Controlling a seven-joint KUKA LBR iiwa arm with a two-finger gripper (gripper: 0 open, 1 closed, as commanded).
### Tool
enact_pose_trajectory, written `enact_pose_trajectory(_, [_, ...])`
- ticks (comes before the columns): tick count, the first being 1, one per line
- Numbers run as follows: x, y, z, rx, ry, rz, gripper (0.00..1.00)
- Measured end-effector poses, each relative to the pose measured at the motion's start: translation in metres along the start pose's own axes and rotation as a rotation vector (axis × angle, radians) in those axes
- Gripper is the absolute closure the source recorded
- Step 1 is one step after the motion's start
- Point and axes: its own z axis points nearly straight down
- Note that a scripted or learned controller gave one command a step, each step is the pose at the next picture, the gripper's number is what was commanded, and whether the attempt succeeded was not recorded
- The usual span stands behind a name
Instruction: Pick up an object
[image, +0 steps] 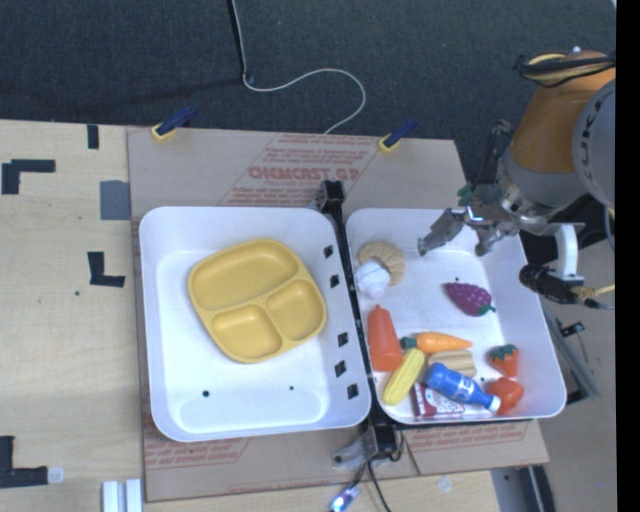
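My hand (462, 235) hangs over the upper part of the right bin (535, 330), fingers spread apart, nothing between them. I judge this the approach step: no object picked yet. Nearest candidates are the purple grapes (468, 296) just below the hand and the tan-and-white mushroom (377, 266) by the divider. Lower down a crowded cluster: red pepper (383, 338), carrot (441, 342), corn (404, 375), blue bottle (460, 386), small strawberry (505, 357). Next move, I reckon: drop onto the grapes, which lie apart from the clutter, then close. Left bin (165, 300) carries a yellow divided plate (258, 298). Bins sit on cardboard (290, 170) on the wood tabletop (60, 330); dark carpet (120, 50) beyond, white cable (300, 80) trailing.
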Motion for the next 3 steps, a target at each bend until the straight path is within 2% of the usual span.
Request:
enact_pose_trajectory(1, [0.096,-0.095,-0.01,0.007,0.004,-0.006,0.0])
enact_pose_trajectory(2, [0.17,-0.135,0.028,0.007,0.002,-0.005,0.0])
enact_pose_trajectory(3, [0.166,-0.133,0.017,0.005,0.001,-0.001,1.0])
